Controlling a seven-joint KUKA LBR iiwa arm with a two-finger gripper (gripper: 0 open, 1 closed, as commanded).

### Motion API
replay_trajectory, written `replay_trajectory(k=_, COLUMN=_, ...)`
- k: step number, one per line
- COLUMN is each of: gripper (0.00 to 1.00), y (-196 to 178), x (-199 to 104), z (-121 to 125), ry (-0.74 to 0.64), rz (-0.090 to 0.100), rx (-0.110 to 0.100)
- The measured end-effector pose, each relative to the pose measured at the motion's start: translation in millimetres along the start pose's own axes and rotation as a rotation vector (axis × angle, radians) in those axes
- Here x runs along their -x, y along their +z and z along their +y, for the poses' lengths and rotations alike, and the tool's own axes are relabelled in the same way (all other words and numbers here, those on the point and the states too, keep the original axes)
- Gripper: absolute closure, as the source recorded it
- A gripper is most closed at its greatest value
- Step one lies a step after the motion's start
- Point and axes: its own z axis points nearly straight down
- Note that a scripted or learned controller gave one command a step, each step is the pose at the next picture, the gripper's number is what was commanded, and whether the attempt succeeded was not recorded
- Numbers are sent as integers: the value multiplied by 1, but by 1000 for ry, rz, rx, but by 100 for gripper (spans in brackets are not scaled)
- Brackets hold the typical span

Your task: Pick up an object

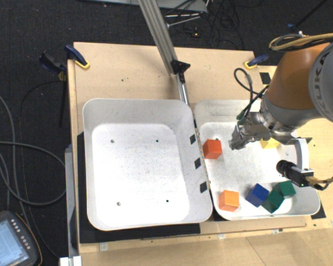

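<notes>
orange cube [229,200] near front rim; red-orange cube [212,148] just left of claw [237,142]; claw state unclear

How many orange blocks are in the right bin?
2. One orange block lies near the bin's left wall, beside the claw; the other orange block lies near the front edge. The arm may hide more.

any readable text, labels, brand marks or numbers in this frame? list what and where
"UK": partial grey letters on the arm's wrist housing, cut off at the frame edge.
Pendant screen, bottom left corner: lit, content too blurred to read.
Blocks and both bins: no markings visible.
</notes>
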Motion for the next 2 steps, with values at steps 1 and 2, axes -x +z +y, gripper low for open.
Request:
replay_trajectory(k=1, gripper=100, y=-5, x=-57, z=29, ry=-1, rz=1, rx=2)
replay_trajectory(k=2, gripper=100, y=-16, x=-104, z=40, ry=0, rz=1, rx=2)
